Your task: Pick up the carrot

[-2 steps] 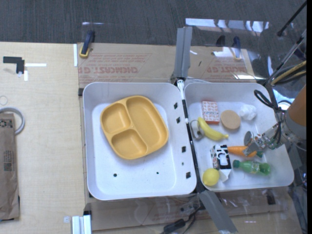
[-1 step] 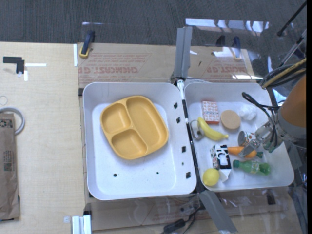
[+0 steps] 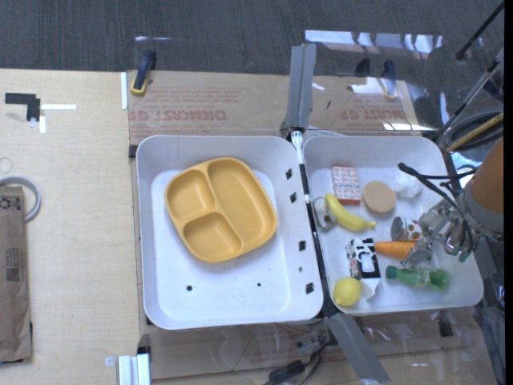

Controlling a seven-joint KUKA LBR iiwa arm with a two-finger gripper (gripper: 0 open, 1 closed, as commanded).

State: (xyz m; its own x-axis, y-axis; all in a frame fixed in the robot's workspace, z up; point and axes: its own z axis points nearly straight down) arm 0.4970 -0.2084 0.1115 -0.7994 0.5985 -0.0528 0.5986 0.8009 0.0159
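Note:
The orange carrot (image 3: 393, 249) lies in the right bin (image 3: 401, 145), towards its right side, pointing left-right between a black-and-white carton (image 3: 363, 259) and a green bottle (image 3: 417, 276). My gripper (image 3: 427, 237) reaches in from the right and hangs low over the carrot's right end, close to or touching it. The metal of the gripper hides that end of the carrot. The carrot still rests on the bin floor.
The right bin also holds a banana (image 3: 349, 215), a lemon (image 3: 346, 292), a red-and-white box (image 3: 345, 184), a tan disc (image 3: 379, 197) and a crumpled white item (image 3: 409, 187). A yellow divided plate (image 3: 220, 208) sits in the left bin (image 3: 160, 239).

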